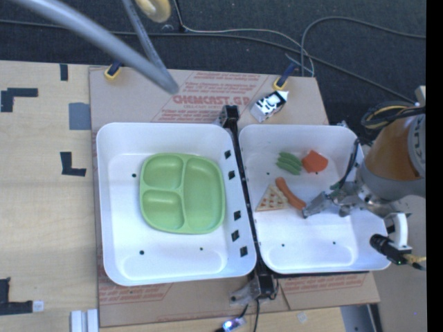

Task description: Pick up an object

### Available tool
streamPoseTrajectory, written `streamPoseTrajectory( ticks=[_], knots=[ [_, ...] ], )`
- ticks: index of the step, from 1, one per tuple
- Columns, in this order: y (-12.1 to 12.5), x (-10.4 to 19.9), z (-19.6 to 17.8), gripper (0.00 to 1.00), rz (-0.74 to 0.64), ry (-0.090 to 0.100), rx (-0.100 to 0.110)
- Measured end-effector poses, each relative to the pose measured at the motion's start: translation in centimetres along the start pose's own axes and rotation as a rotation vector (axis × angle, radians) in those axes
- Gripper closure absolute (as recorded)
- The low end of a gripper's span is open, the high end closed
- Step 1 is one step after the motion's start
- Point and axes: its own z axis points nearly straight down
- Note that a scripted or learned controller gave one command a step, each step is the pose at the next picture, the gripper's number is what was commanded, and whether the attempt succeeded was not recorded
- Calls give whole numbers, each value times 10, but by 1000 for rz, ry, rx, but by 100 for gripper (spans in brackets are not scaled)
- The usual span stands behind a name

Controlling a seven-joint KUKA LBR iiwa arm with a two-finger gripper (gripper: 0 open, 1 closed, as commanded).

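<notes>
Lying loose in the right bin (pixel 346 254): green pod (pixel 289 162), orange-red chunk (pixel 315 161), orange carrot (pixel 290 193) touching tan wedge (pixel 270 200).

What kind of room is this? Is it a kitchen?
Probably a robot lab, not a kitchen. A grey robot arm reaches over two white bins on a taped-up bench, cables trail across the dark floor, and the food beside the green plate looks like toys.

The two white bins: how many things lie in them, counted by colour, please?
Green: 2, the divided plate in the left bin and the small green piece in the right bin
Orange-red: 2, the chunk and the stick
Tan: 1, the wedge
Total: 5
</notes>
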Motion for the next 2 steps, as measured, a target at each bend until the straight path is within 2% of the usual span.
streamPoseTrajectory(
  ticks=[1, 2],
  knots=[
    [1, -1, -11, 100, 0, -4, -4],
    [-4, 1, -72, 100, 0, 0, -5]
  ],
)
